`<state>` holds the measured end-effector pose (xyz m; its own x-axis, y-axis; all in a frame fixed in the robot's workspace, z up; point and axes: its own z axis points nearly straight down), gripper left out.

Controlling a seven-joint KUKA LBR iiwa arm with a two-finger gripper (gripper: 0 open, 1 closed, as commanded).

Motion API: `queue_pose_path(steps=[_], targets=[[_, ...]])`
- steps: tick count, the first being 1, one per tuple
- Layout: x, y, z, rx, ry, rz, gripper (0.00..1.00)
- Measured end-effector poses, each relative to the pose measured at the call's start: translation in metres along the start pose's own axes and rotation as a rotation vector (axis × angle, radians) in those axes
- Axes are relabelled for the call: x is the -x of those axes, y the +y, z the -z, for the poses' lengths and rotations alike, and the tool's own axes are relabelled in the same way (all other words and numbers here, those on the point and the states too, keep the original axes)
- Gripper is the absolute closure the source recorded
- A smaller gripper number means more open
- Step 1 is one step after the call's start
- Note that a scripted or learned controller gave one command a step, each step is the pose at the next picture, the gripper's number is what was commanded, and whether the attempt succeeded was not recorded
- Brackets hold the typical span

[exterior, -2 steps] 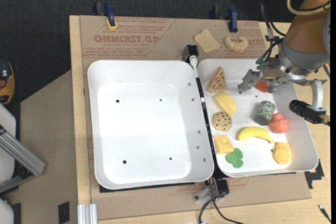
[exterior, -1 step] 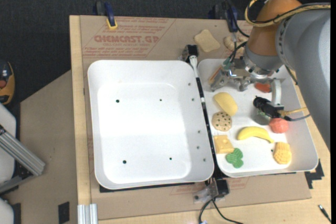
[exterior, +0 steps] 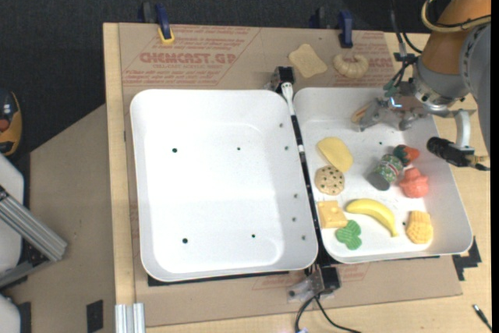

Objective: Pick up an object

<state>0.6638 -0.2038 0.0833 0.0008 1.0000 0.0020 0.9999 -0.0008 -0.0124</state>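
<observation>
The right bin (exterior: 452,242) holds several toy foods: a pale yellow oval (exterior: 334,152), a chocolate-chip cookie (exterior: 329,180), an orange cracker (exterior: 331,213), a green piece (exterior: 349,235), a banana (exterior: 373,213), a corn cob (exterior: 419,227), a red piece (exterior: 413,183) and a grey-green can-like object (exterior: 387,170). My gripper (exterior: 386,119) hangs over the far part of this bin, its fingers spread apart with nothing between them. A small tan shape shows beside its left finger (exterior: 365,118). The foods lie nearer the camera than the gripper.
The left bin (exterior: 148,168) sits beside the right one, with a black divider (exterior: 296,144) between them. A toast slice (exterior: 307,61) and a tan bun (exterior: 351,64) lie on the cardboard behind the bins. Blue clamps (exterior: 164,19) hold the board's far edge.
</observation>
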Motion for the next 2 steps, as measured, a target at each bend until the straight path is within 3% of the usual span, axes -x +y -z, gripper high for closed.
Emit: queue_pose_path(steps=[1, 2], targets=[[-0.08, 0.0, 0.0, -0.003, 0.0, 0.007, 0.0], [-0.104, 0.0, 0.0, -0.002, -0.001, 0.003, 0.0]])
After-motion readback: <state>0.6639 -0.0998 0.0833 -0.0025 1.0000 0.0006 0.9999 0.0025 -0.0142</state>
